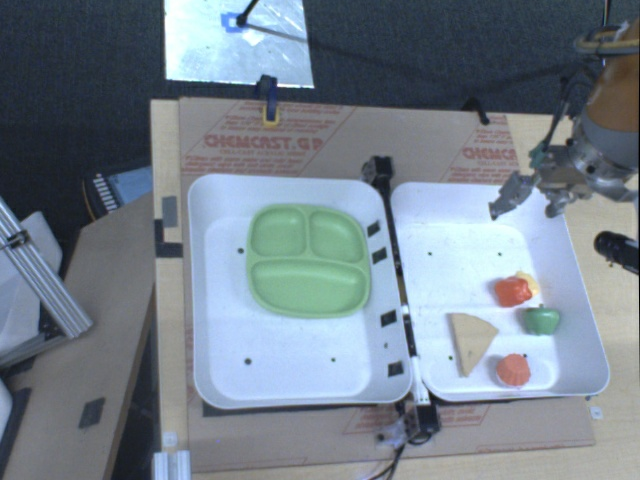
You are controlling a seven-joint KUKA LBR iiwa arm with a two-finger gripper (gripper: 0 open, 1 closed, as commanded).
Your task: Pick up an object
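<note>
Dark carpet floor (80, 68); shiny foil sheet (238, 26) beyond bench.

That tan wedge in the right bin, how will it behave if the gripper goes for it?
The tan wedge lies flat with straight edges, so it is probably stiff and unlikely to roll. Being thin and low against the right bin floor, it may slide rather than lift. The orange piece close by might get nudged.

Four small toy foods (513, 291) clustered in right bin's (440, 223) near corner
</note>
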